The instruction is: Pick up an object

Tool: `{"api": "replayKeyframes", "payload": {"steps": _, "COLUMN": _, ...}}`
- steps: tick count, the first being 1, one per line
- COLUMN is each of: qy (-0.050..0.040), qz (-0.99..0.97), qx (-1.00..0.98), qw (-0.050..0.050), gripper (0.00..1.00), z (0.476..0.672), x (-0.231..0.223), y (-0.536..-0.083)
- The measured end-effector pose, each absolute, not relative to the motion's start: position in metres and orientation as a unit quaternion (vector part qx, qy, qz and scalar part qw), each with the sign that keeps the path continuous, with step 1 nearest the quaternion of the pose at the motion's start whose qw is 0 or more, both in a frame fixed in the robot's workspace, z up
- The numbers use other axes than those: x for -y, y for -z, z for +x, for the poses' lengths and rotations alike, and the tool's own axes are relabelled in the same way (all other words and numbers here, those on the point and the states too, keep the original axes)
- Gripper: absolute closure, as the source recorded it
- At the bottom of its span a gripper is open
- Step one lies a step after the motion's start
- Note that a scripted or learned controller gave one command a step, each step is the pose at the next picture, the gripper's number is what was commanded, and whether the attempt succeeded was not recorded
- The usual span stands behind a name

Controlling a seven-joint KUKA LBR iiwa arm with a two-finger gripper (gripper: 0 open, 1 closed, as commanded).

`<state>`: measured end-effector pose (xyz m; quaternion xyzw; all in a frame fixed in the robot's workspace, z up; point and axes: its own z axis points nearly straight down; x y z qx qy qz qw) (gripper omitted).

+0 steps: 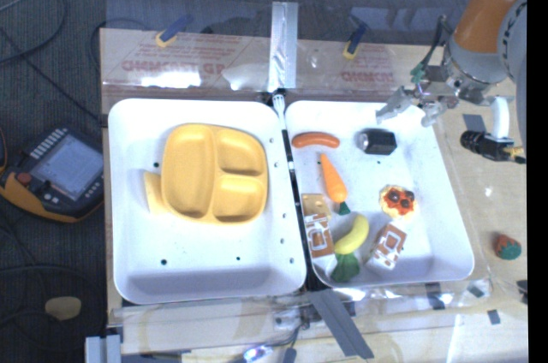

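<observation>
The right bin [445, 181] holds several toy foods: a red sausage [315, 140], a black cylinder [377, 141], a carrot [332, 177], a small orange pizza piece [397, 199], a banana [351, 235], a green item [345, 267] and two brown-and-white blocks [317, 224] [387, 244]. My gripper [409, 108] hovers over the bin's far right corner, just up and right of the black cylinder. Its fingers [390, 111] are spread open with nothing between them.
The left bin [128, 250] carries a yellow divided tray [214, 173] with a yellow flat piece [152, 190] tucked at its left. A handheld pendant [60, 173] lies on the floor at left. A small red-green object [507, 246] sits on the bench right of the bins.
</observation>
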<state>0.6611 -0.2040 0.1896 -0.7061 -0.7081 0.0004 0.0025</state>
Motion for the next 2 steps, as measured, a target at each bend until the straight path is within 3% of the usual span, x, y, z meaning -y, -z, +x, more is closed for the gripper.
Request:
{"api": "replayKeyframes", "payload": {"steps": 1, "qy": -0.0021, "qz": -0.713, "qx": 0.701, "qw": 0.002, "gripper": 0.0, "z": 0.63, "x": 0.128, "y": -0.103}}
{"api": "replayKeyframes", "payload": {"steps": 2, "qy": 0.0027, "qz": -0.671, "qx": 0.742, "qw": -0.006, "gripper": 0.0, "z": 0.561, "x": 0.097, "y": -0.091}}
